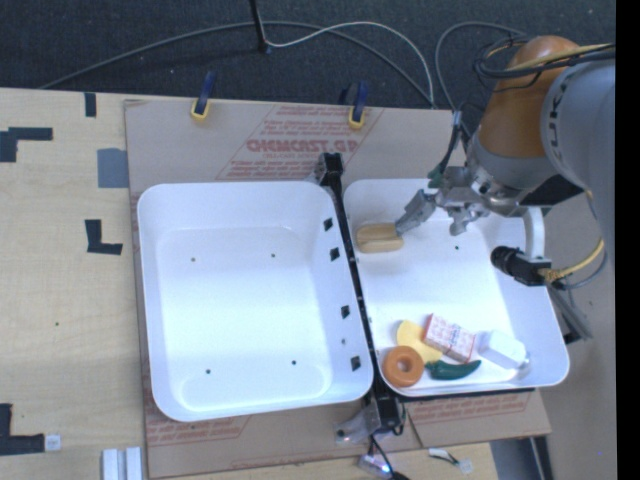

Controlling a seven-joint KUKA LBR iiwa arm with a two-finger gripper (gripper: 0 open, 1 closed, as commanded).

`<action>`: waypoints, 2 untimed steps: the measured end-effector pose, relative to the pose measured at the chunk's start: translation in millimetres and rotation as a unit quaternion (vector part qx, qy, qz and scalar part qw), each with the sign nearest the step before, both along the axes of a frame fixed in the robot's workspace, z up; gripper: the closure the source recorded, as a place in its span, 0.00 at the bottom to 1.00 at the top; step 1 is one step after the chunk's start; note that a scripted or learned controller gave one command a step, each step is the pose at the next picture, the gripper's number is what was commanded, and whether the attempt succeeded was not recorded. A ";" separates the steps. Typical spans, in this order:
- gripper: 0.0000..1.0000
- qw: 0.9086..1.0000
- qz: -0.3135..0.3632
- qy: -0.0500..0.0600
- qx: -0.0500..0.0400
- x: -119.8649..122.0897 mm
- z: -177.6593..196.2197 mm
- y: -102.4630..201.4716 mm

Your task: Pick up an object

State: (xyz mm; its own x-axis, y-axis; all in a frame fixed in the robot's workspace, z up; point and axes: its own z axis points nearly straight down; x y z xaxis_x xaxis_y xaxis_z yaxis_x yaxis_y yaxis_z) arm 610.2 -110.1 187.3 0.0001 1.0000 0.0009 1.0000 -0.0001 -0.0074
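the left bin [240,298] sits at centre-left of the frame. just right of the divider, in the upper part of the right bin [520,298], lies a tan bread-like piece [379,238]. the gripper [437,216] hangs just right of it with fingers spread apart; one fingertip seems to touch the piece, though the slant makes that hard to judge. nothing is between the fingers. the risk: closing off-centre would nudge the piece toward the divider and miss. lower right, an orange ring [404,366], green pepper [453,370] and red-white box [452,338] cluster together. the bins rest on cardboard [290,143] over a wooden bench [60,298]; dark carpet and cables run across the top.
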 end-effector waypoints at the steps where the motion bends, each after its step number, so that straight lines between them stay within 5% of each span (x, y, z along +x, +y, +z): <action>1: 0.00 1.000 0.000 -0.004 0.000 1.6 3.8 0.0; 2: 0.00 1.000 0.000 -0.001 0.000 4.6 -51.4 -8.9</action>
State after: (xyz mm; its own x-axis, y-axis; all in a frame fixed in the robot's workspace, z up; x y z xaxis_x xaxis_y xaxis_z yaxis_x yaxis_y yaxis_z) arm 614.7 -119.0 135.9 0.0001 1.0000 0.0002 1.0000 -0.0001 -0.0052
